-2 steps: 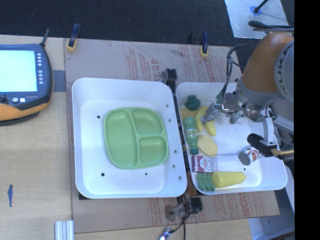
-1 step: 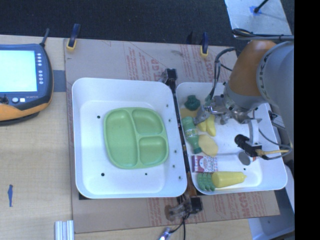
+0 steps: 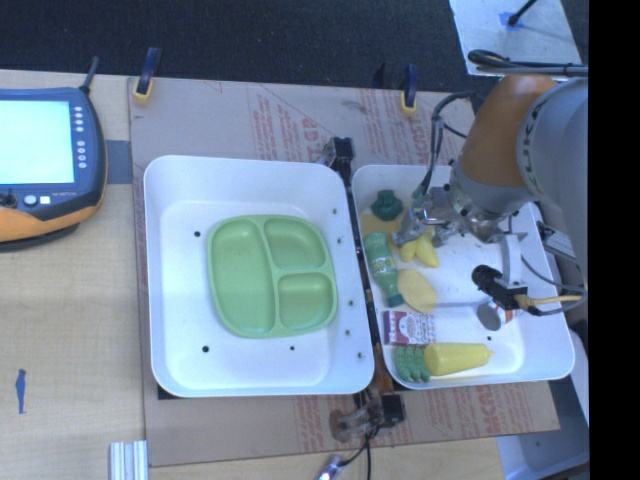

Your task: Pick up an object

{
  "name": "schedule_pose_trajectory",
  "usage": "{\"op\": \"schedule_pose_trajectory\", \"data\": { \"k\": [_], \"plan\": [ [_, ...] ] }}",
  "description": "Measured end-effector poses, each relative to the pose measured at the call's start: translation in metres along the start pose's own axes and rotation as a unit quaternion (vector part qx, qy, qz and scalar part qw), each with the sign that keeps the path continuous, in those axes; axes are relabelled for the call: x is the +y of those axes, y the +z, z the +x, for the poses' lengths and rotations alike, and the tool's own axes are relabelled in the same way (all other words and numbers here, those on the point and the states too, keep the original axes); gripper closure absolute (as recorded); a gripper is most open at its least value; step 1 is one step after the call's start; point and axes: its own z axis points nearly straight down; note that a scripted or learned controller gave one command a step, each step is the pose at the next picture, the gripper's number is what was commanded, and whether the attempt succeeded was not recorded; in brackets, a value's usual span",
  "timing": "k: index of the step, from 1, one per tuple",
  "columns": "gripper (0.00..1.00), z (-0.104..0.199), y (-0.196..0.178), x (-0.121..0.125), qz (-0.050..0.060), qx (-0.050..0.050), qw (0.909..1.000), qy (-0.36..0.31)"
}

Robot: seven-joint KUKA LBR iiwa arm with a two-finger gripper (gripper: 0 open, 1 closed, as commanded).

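The grey robot arm with the orange band (image 3: 520,148) hangs over the far end of the shallow white right-hand bin (image 3: 555,353), and its two-finger claw (image 3: 428,226) sits low by the small yellow toy piece (image 3: 426,252); I cannot tell how the claw is set. This looks like the reaching-down step. Next, it needs to close on that piece and lift.

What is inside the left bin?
The left bin holds a green divided plate, lying flat with nothing visible in its three compartments. Whatever lies under the plate is covered.
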Motion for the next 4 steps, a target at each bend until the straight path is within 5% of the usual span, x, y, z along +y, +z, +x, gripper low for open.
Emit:
{"op": "schedule_pose_trajectory", "data": {
  "k": [1,2,3,4],
  "plan": [
    [1.00,0.050,-0.089,0.029,-0.001,0.003,1.0000,0.001],
    [0.00,0.049,-0.088,0.028,0.000,0.002,1.0000,0.001],
    [0.00,0.000,0.006,0.051,-0.007,0.001,1.0000,0.000],
    [1.00,-0.001,-0.004,0.051,-0.005,0.001,1.0000,-0.001]
  ]
}}
